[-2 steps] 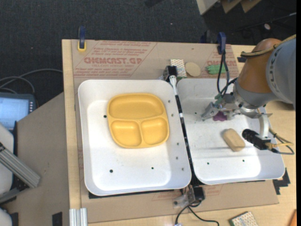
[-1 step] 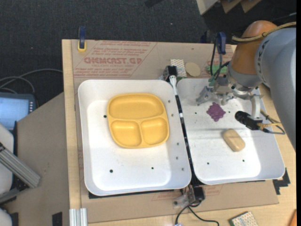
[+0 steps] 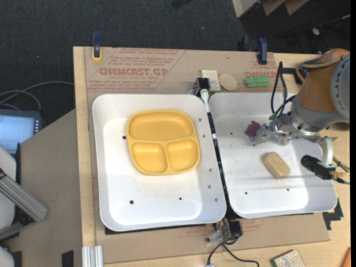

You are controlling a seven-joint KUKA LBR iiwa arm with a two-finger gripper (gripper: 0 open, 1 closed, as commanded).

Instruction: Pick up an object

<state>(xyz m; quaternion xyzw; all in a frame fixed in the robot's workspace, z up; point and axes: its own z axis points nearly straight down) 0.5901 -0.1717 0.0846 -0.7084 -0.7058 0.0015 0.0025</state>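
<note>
On the left of the tabletop [image 3: 139,65], the left shallow white plastic bin [image 3: 111,193] holds a yellow three-compartment plastic tray [image 3: 163,141], lying flat in the bin's upper middle. Behind the seam between the bins, on the brown board, sit a round tan disc [image 3: 228,82] and a small green block [image 3: 257,82].

The right shallow white plastic bin [image 3: 245,199] carries two loose things. A small purple crumpled-looking piece [image 3: 253,129] lies in its upper middle, and the gripper [image 3: 269,133] of the grey arm with the orange band [image 3: 320,93] hangs just beside it, on its right. How far apart the fingers stand cannot be told, and nothing shows between them.

Below the gripper, near the bin's middle, lies a tan rounded wooden-looking block [image 3: 276,164], apart from the purple piece. Its long axis runs slantwise, from upper left to lower right. It looks stiff, light and smooth, so it should bear a firm pinch but might slip; the best hold is probably across its short width, at mid-length. The purple piece looks small and light, perhaps soft, and a pinch across its middle would likely serve.
</note>
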